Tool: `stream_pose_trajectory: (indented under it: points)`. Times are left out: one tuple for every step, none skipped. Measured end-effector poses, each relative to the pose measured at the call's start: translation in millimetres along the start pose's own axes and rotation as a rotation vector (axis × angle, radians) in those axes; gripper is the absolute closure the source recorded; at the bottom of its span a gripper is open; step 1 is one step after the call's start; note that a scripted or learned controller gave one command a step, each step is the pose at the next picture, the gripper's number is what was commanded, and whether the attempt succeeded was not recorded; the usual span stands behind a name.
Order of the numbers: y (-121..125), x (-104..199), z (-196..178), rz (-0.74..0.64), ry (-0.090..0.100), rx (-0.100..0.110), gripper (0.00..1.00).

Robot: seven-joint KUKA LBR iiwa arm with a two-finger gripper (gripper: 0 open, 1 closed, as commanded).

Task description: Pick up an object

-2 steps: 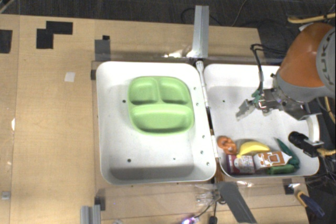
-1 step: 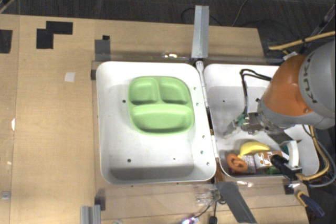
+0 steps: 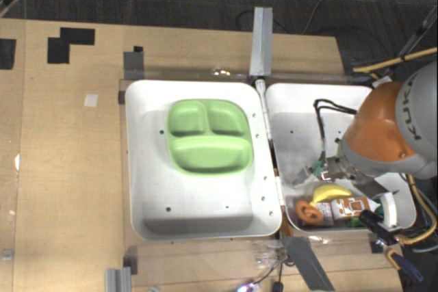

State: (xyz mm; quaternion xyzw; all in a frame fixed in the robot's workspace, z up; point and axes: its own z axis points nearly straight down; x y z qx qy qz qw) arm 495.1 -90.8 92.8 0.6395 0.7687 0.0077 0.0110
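While a green divided plate [image 3: 209,135] lies alone in the left bin [image 3: 147,167], the arm [image 3: 393,130] reaches down into the right bin [image 3: 294,109].

Objects crowd that bin's near edge: an orange ring-shaped piece [image 3: 308,211], a yellow banana [image 3: 331,194] just above a brown packet [image 3: 345,208], then a white bottle [image 3: 389,210]. The gripper [image 3: 327,170] hangs just over the banana, its wrist hiding the tips, so its opening cannot be told.
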Motion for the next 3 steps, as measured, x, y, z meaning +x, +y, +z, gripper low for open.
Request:
stream_pose_trajectory:
  points:
    - [2.4, 3.0, -11.1, -0.003, 0.008, -0.001, 1.0]
    - [-11.7, -29.8, -16.8, -0.178, 0.007, 0.02, 1.0]
    - [-4.9, -5.8, 0.4, -0.194, -0.001, 0.01, 1.0]
